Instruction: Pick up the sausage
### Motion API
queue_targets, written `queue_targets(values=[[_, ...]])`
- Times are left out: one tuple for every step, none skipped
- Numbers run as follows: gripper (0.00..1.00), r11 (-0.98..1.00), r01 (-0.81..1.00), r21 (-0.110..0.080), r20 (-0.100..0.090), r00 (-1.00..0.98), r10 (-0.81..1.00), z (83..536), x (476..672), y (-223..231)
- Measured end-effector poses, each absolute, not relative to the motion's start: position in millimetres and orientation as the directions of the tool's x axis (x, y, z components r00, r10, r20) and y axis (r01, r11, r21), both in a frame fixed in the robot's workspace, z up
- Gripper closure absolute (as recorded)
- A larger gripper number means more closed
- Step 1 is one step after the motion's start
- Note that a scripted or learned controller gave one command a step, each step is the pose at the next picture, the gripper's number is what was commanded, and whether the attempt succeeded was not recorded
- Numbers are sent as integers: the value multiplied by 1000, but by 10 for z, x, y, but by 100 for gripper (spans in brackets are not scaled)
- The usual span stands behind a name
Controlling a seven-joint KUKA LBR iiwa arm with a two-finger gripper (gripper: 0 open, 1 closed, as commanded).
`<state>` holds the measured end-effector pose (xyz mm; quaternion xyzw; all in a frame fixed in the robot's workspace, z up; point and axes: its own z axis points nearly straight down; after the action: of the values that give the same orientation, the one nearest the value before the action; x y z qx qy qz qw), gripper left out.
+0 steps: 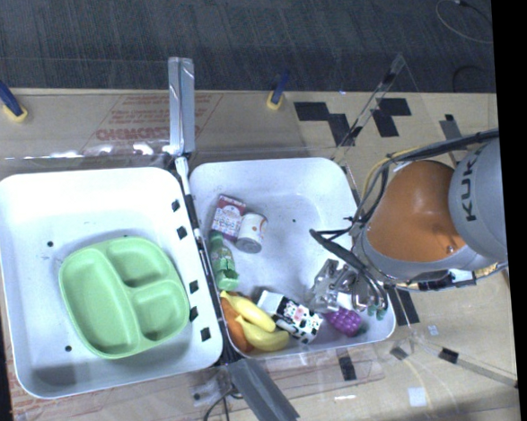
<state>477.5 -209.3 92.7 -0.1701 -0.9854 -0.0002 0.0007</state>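
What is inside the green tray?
The green tray sits in the left bin. Its three sections look bare green, with no toys in them. What lies under the tray is covered, so that cannot be told.

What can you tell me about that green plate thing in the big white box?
The green tray looks like smooth, pale green plastic with rounded corners. It is split into three compartments: one long one on the left side and two smaller ones on the right. It lies flat and slightly turned on the floor of the left white bin, near the middle, away from the walls. All three compartments look bare, and only the bin floor touches it.
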Motion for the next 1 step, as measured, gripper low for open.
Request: queue_targets(values=[[100,934,-358,-2,-5,-934,-358,926,4785,-2092]])
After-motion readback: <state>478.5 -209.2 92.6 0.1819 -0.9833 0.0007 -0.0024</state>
